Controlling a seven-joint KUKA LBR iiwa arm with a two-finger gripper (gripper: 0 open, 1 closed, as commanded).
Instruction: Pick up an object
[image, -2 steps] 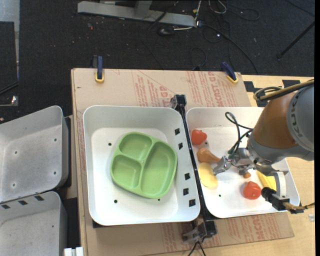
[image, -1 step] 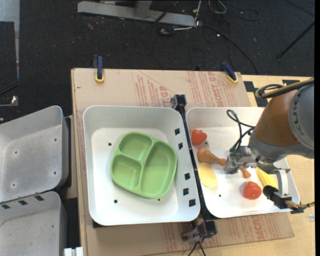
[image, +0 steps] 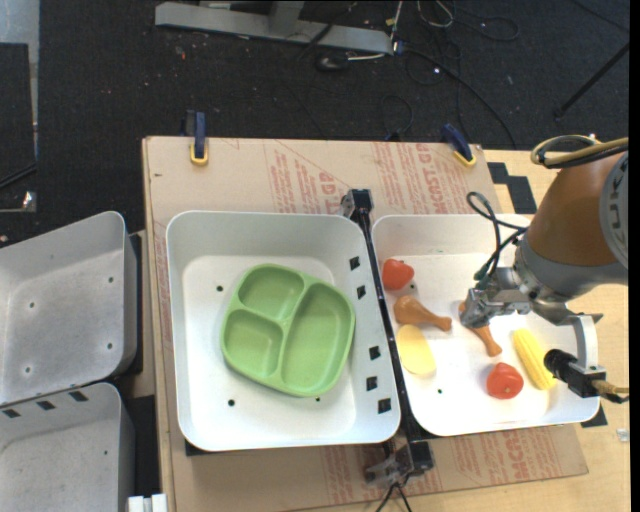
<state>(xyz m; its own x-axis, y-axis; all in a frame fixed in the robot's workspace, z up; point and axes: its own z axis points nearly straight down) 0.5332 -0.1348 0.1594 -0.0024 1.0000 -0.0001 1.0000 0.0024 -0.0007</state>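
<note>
Two bins: shallow white, side by side on a cardboard-topped bench, black divider strip btwn them
Left bin: holds a green plate w/ three compartments, lying flat, tilted a bit clockwise, roughly mid-bin
Right bin: holds the small food toys, all loose on the floor of the bin
Red tomato: far-left part of right bin, near the divider
Drumstick: brown, just nearer than the red tomato, thick end to the left, bone end pointing right
Yellow piece: pale, oval, nearer than the drumstick and close beside it
Orange piece: small, carrot-like, directly under the gripper's tip, looks to be touching it
Corn cob: yellow, right of the orange piece, lying at a slant
Red piece: near-right of bin, just left of the corn cob's near end
Arm: comes in from the right, orange band above the wrist, bent down over the right bin
Gripper: low over mid-right bin, above the orange piece's far end; claw state: can't tell, fingers too dark & small to read
Clamps: blue-yellow one at far-left bench edge, another at far-right
Left of bench: spare white trays well apart from the bins
</note>
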